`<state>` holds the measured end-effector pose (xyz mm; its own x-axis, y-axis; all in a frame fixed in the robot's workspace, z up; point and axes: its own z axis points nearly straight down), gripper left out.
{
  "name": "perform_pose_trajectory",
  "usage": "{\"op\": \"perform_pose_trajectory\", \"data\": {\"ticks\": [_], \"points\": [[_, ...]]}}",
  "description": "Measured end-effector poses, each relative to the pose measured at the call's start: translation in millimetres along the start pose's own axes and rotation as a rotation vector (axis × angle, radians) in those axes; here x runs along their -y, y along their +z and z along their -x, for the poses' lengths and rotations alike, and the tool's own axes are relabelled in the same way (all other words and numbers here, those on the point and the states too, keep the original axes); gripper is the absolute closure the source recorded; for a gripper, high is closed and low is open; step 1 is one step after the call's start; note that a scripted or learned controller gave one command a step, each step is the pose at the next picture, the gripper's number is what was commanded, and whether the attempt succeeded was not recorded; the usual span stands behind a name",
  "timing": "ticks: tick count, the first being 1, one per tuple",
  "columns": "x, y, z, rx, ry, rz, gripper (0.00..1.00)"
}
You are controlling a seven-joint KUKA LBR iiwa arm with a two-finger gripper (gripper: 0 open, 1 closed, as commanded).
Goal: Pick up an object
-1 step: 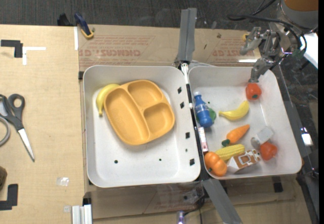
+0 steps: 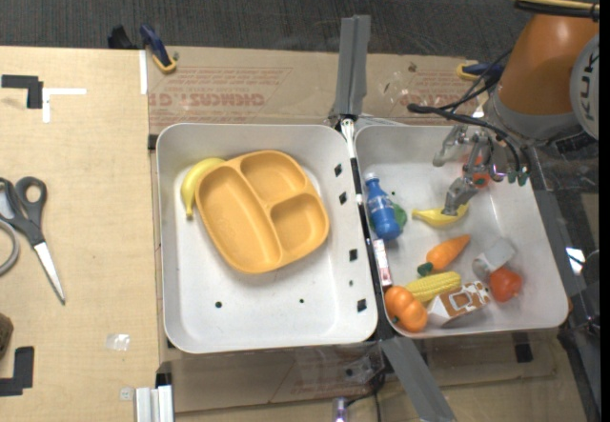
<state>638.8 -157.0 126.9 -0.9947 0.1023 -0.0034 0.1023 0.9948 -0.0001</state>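
My gripper (image 2: 455,172) hangs over the back of the right bin (image 2: 543,249), its two fingers spread open with nothing between them. Its lower finger (image 2: 460,192) ends just above a small yellow banana (image 2: 440,215) lying on the bin floor. To the left lies a blue bottle (image 2: 381,211) with a green item (image 2: 398,216) beside it. Nearer the front are a carrot (image 2: 446,251), a corn cob (image 2: 434,285), an orange fruit (image 2: 407,309), a small carton (image 2: 464,301), a red tomato (image 2: 505,284) and a grey-white cup (image 2: 493,256).
The left bin (image 2: 191,306) holds a yellow divided plate (image 2: 262,211) with a banana (image 2: 195,182) tucked behind its left rim. A thin red-and-white stick (image 2: 382,263) lies along the divider between the bins. Scissors (image 2: 33,230) rest on the wooden bench at far left.
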Motion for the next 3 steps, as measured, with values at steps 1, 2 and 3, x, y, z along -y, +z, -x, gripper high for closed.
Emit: {"op": "perform_pose_trajectory", "data": {"ticks": [1, 2, 3], "points": [[24, 33, -8, 0.002, 0.014, -0.001, 0.0], [23, 21, -6, 0.008, 0.009, -0.002, 1.0], [22, 21, -6, 0.008, 0.009, -0.002, 0.0]]}}
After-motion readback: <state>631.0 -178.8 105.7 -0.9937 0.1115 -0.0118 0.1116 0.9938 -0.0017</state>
